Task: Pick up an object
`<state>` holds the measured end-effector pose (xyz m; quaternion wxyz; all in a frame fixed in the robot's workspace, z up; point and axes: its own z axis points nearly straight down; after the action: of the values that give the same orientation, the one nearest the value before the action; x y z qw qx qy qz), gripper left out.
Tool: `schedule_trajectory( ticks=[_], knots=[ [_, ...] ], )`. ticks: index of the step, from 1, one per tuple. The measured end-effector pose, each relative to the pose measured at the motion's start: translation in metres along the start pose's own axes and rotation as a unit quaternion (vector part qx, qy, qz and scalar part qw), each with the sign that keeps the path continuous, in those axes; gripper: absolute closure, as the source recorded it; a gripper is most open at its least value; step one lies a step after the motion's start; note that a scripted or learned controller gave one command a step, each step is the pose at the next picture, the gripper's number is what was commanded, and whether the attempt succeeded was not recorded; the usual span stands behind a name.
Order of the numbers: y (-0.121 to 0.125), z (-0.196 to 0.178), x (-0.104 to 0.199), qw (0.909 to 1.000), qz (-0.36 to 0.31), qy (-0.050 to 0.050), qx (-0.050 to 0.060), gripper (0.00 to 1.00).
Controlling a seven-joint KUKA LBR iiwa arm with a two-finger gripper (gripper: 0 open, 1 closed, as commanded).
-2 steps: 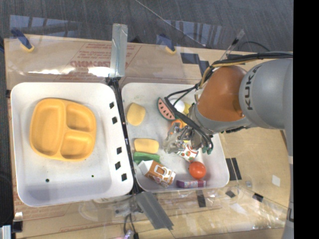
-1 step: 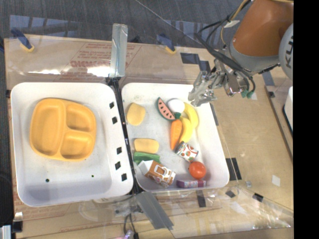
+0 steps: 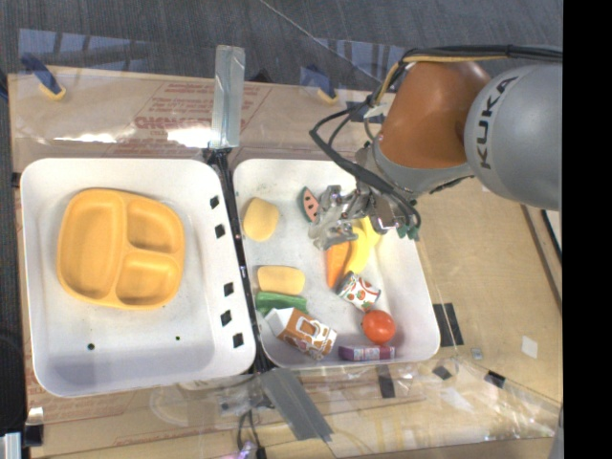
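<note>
Two shallow white plastic bins are seen side by side on a bench (image 3: 124, 113) covered with brown cardboard under clear film. In the left bin (image 3: 57, 352) one yellow three-compartment plastic tray (image 3: 120, 247) is laid, towards the far left. In the right bin (image 3: 416, 290) about ten small toy foods are counted: one pale yellow rounded piece (image 3: 260, 219) near the dividing wall, one watermelon slice (image 3: 310, 203) beside it, one yellow banana (image 3: 363, 241), one orange carrot (image 3: 336, 264) touching the banana, one yellow block (image 3: 281, 279), one green pod (image 3: 280, 301) just below that block, one red-and-white can (image 3: 359, 292), one red tomato (image 3: 380, 326), one orange-and-white carton (image 3: 308, 334) and one flat purple packet (image 3: 365, 353) against the near wall.

One grey arm with an orange band (image 3: 430, 113) is seen reaching in from the right. Its metal pincer (image 3: 337, 220) is lowered into the far part of the right bin, directly over the upper ends of the banana and the carrot, with the watermelon slice just to its left. How far the pincer is parted, and whether anything is gripped in it, cannot be told from this angle. A strip of silver tape (image 3: 228, 94) is fixed at the far end of the divide between the bins. Beyond the bench, dark grey carpet (image 3: 143, 3) is visible.
</note>
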<state>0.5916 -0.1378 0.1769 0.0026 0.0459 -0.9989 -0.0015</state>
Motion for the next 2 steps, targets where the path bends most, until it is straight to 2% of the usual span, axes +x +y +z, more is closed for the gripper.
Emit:
schedule_trajectory(
  ticks=[1,2],
  knots=[
    [0.009,-0.059,-0.028,0.9987,-0.05,-0.006,0.003,1.0],
    [0.063,-0.073,-0.058,0.9985,-0.055,-0.005,0.002,1.0]
  ],
)
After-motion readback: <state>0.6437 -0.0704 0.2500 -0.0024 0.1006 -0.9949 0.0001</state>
